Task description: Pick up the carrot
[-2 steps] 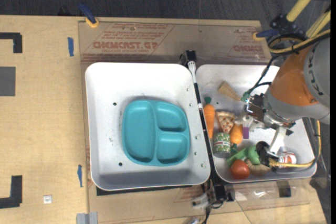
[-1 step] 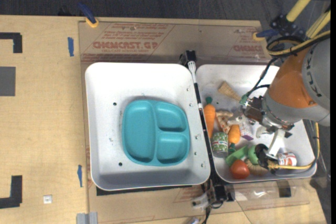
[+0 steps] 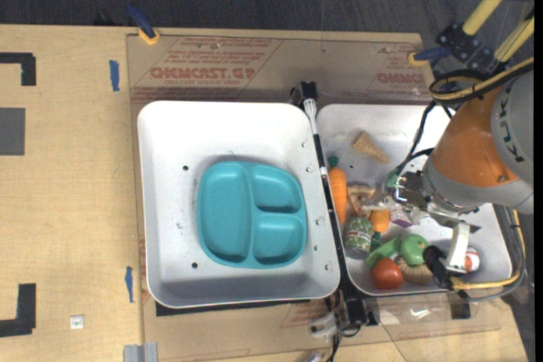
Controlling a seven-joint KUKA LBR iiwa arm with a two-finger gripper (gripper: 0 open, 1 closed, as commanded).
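The carrot [image 3: 338, 192] lies in the right bin [image 3: 399, 116], hard against its left wall, in the centre-right of the frame. It runs lengthwise up and down the picture, its thicker top toward the upper edge and its tip pointing down toward a small green-labelled can [image 3: 358, 234].

The tool [image 3: 405, 201] hangs from the grey and orange arm [image 3: 475, 157] over the middle of the same bin, to the right of the carrot and apart from it. Between them sits a clutter of small toy foods: an orange piece [image 3: 380, 220], a red tomato [image 3: 388, 273] lower down, and a green pepper [image 3: 407, 249] beside it. Whether the tool is open or closed I cannot tell; the wrist and cables cover it from this angle.

The step in hand seems to be the approach. To do it well, the tool should travel left across the bin until it stands directly over the carrot's middle, then turn so that it closes across the narrow width, not along the length. The bin wall is the difficulty: the left side of the carrot has little room, so one side of the tool must slip between carrot and wall, probably with a slight inward tilt. Descend slowly, and keep clear of the can at the carrot's lower end.

The left bin [image 3: 161, 182] holds a teal divided tray [image 3: 251, 213].
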